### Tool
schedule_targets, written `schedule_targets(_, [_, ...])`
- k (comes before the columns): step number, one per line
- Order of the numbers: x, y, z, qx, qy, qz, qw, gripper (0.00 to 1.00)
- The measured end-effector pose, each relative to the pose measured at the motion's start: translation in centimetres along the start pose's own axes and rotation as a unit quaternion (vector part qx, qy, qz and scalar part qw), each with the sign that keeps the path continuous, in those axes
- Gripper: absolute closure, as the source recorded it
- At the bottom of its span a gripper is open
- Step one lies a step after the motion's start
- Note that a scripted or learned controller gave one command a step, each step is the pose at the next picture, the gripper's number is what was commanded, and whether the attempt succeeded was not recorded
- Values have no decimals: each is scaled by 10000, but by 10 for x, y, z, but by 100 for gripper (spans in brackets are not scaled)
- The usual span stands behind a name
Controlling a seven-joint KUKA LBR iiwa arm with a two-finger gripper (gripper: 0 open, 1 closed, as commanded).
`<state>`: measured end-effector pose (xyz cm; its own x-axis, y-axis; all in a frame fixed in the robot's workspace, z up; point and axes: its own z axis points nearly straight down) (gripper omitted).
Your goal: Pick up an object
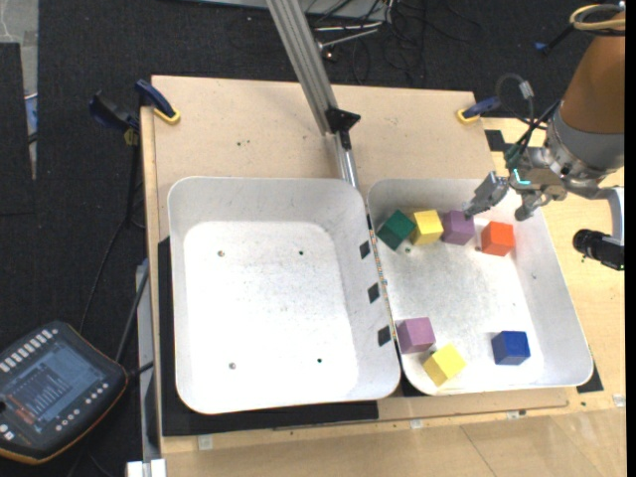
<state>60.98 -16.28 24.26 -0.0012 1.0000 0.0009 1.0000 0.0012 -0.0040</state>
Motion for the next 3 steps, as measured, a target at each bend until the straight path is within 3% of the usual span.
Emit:
schedule_targets(1, [0,0,-2,-15,-3,-3,10000,0])
schedule_targets(3, [0,5,104,0,-3,6,10000,0])
